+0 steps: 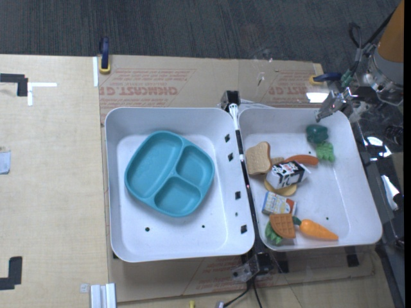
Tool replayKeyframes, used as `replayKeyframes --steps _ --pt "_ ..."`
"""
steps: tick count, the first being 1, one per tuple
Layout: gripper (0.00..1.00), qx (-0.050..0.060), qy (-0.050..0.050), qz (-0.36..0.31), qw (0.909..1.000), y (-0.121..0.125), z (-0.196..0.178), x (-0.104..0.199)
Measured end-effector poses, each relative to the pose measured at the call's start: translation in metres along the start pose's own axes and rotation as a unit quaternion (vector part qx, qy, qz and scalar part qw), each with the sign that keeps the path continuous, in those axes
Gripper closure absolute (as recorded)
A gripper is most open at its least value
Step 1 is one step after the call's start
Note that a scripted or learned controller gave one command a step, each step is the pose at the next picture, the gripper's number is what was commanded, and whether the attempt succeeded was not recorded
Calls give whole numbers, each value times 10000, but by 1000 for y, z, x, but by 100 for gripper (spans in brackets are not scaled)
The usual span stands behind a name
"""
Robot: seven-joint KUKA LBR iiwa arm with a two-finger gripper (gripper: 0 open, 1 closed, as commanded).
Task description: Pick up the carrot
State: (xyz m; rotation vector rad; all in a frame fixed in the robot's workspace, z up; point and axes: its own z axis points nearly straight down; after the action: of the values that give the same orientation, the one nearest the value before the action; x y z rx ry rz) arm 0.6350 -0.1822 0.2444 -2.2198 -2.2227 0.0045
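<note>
The carrot (316,230), orange with a small green top, lies flat near the front right corner of the right bin (359,191). Its green end points left, next to a waffle piece (282,226). My gripper (334,106) hangs over the bin's back right rim, far behind the carrot and well apart from it. Nothing shows in the gripper's grasp.
The right bin also holds a bread slice (258,158), a black-and-white carton (286,174), an orange sausage-like piece (302,160), a small box (278,204) and green toys (321,143). A blue divided plate (170,172) sits in the left bin (122,236).
</note>
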Motion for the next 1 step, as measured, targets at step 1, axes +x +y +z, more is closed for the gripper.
replayKeyframes --steps 1 --pt "0 -22 -18 -506 9987 -155 -121 -35"
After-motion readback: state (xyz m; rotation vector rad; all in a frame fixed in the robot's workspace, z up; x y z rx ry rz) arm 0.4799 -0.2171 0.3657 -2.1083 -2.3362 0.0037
